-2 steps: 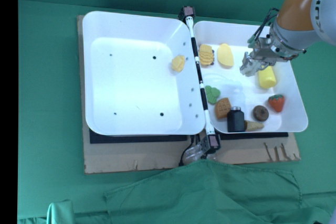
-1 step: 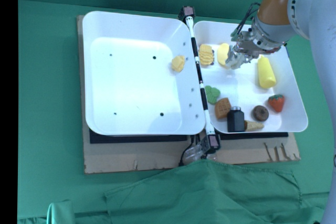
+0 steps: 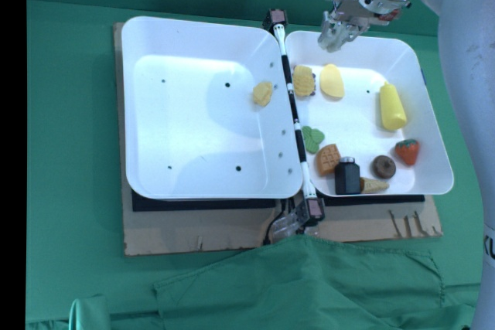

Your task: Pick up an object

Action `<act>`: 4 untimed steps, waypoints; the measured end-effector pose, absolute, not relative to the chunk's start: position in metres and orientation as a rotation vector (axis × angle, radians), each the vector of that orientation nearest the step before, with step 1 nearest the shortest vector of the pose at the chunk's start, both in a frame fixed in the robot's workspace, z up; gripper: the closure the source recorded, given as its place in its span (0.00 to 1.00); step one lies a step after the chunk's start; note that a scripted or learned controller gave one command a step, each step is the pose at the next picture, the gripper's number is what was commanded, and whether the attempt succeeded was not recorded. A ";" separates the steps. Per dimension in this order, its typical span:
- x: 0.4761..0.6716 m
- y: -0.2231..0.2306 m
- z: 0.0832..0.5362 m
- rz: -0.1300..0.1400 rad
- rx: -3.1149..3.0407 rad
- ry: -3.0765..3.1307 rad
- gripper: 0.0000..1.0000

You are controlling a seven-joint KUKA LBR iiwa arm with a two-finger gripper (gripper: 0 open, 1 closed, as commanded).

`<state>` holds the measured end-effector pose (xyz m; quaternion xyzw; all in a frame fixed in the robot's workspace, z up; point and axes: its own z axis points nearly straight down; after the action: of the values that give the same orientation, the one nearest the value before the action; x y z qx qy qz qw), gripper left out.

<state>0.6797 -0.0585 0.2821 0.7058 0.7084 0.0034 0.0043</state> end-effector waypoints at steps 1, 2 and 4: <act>0.592 -0.096 0.317 -0.004 2.231 2.212 1.00; 0.542 -0.124 0.354 -0.002 2.229 2.211 1.00; 0.525 -0.107 0.356 -0.006 2.223 2.225 1.00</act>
<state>0.5247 -0.1074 0.3557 0.7069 0.7073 -0.0020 -0.0019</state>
